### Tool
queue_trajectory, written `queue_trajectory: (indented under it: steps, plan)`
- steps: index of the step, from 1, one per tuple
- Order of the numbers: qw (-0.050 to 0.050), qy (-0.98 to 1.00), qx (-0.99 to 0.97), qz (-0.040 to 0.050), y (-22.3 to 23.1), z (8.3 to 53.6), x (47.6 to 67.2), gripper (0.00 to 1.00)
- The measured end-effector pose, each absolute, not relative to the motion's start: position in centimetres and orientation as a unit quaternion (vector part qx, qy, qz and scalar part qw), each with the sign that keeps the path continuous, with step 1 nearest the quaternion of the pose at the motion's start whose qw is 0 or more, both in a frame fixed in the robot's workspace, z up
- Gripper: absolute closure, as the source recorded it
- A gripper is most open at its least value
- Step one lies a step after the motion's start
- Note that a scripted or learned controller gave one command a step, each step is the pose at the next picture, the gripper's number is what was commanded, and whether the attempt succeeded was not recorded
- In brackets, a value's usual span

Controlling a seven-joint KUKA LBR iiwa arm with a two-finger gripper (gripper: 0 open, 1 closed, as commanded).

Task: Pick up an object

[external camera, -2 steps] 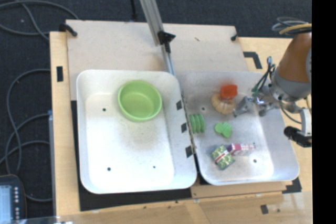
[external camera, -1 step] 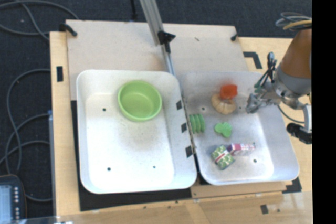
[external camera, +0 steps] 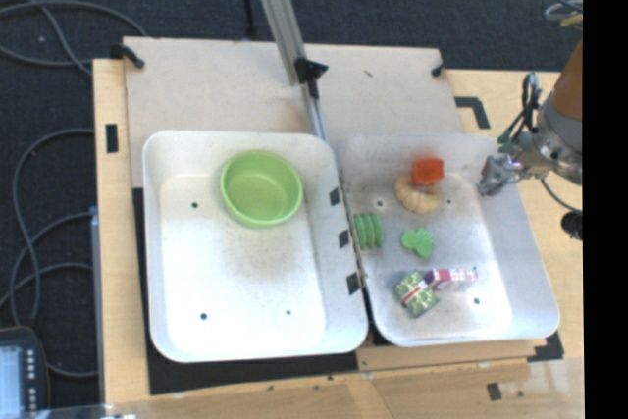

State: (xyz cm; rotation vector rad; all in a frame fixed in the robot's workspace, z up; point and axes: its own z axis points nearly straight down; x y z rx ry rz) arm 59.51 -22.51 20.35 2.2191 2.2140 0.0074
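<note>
The task is at its very beginning, as far as one can judge: no object has left the bins and nothing is between the fingers of the gripper (external camera: 494, 174). The gripper stands at the right rim of the right bin (external camera: 520, 260), near its upper corner, and it seems to be above the rim and not down among the objects. Whether its fingers are wide or narrow I cannot tell, because they are small and dark in this view. All candidate objects lie in the right bin. Nearest to the gripper are a small orange-red block (external camera: 428, 172) and a beige rounded piece (external camera: 419, 197) just below it; the two touch or almost touch (I cannot say which). Lower, in the middle of the bin, lies a small green leaf-shaped toy (external camera: 419, 242), and near the left wall a green ribbed piece (external camera: 368, 231). Toward the front lies a green patterned packet (external camera: 416, 293), with a pink and white wrapper (external camera: 454, 277) just beside it. The left bin (external camera: 177, 309) holds a green bowl (external camera: 261, 188) in its upper part, well apart from the arm. What remains, in my judgement, is everything: to choose one object, come over it, descend, close on it and lift it.
</note>
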Motion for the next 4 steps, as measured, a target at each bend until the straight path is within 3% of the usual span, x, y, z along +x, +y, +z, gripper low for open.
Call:
queue_trajectory:
  steps: [1, 4]
  plan:
    - [0.001, 0.707, 0.707, 0.0017, -22.5, 20.7, 59.6, 1.0]
    - [0.0, 0.709, 0.705, 0.0014, -8.0, 24.3, 58.0, 1.0]
